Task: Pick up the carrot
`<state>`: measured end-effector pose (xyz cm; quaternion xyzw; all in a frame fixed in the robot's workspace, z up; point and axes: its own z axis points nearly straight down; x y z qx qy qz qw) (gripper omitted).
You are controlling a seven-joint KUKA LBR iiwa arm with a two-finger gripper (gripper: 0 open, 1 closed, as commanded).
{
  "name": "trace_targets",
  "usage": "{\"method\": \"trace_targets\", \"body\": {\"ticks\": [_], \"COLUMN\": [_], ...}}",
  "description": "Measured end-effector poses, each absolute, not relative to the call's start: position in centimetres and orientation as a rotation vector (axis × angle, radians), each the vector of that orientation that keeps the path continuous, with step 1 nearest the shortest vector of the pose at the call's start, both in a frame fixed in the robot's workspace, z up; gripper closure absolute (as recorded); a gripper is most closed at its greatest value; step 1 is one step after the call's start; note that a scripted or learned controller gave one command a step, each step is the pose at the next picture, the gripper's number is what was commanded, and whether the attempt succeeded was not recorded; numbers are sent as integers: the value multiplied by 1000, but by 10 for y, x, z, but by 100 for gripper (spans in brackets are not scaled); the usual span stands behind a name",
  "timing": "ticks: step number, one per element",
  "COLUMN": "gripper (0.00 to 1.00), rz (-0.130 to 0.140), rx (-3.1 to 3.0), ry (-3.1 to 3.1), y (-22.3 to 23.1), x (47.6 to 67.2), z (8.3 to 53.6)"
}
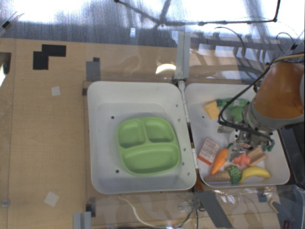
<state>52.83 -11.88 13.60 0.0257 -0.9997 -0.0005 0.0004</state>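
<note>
Right bin [200,97], carrot [219,161] beside gripper [241,147]; labels illegible

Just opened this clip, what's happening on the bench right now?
The grey and orange arm reaches in from the right over the right bin, its gripper low among the toy foods. The carrot lies in that bin just left of the gripper, beside a small card packet, with a banana and broccoli nearby. Nothing looks lifted yet. The left bin has a green divided plate.
</note>
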Motion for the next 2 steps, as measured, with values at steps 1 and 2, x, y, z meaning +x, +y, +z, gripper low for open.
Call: {"method": "trace_targets", "body": {"ticks": [1, 2], "gripper": [0, 100], "rz": [18, 26], "rx": [261, 270], "ry": [-3166, -3181], "y": [-89, -89], "x": [509, 514], "z": [95, 110]}}
